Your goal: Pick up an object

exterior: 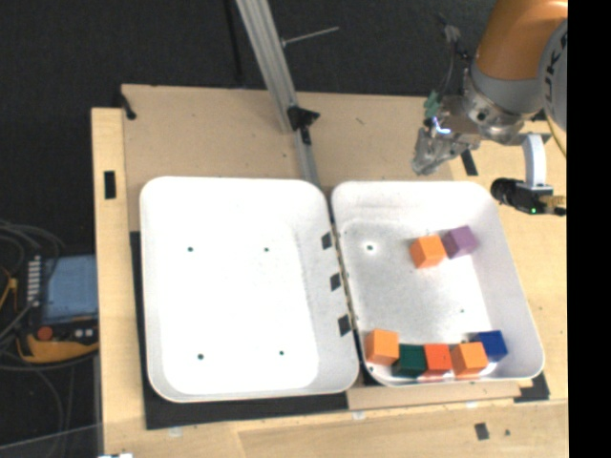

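A: Candidates all sit in the right bin (506,256). An orange cube (428,251) and a purple cube (460,240) touch each other mid-bin. Along the near wall there's a packed row: orange block (383,344), green block (411,359), two more orange ones (437,357) (469,357), and a blue block (491,343).

B: End effector (434,151)?

A: Above the desk (382,122), just past the bin's far rim, well apart from every cube. Nothing in it. Can't tell how it's set, too small and blurred.

B: Risks?

A: My read: the mid-bin pair touches, so coming down on the seam likely pushes both apart and closes on air. The near row is worse, with blocks jammed against each other and the wall and no gap for entry. It could jam on a top face or scrape the rim.

B: Left bin (172,284)?

A: Irrelevant. Safest bet looks like the purple cube's free side.
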You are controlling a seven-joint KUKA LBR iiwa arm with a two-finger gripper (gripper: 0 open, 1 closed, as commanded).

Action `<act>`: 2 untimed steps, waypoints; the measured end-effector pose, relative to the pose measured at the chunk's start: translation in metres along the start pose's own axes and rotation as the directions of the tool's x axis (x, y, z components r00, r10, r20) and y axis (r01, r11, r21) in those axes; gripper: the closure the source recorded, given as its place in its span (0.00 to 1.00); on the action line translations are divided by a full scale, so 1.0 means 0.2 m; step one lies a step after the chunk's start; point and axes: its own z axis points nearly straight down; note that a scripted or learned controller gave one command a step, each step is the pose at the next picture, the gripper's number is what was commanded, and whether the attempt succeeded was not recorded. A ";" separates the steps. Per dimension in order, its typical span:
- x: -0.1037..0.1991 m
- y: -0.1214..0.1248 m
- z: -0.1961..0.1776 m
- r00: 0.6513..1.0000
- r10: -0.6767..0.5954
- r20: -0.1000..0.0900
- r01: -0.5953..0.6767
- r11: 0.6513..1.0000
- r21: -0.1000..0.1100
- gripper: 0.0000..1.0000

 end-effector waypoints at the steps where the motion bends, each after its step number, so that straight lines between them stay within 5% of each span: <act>1: 0.24 -0.13 0.06 1.000 -0.002 0.000 0.002 1.000 0.008 1.00; 2: 0.45 -0.23 0.08 1.000 -0.003 -0.001 0.003 1.000 0.008 1.00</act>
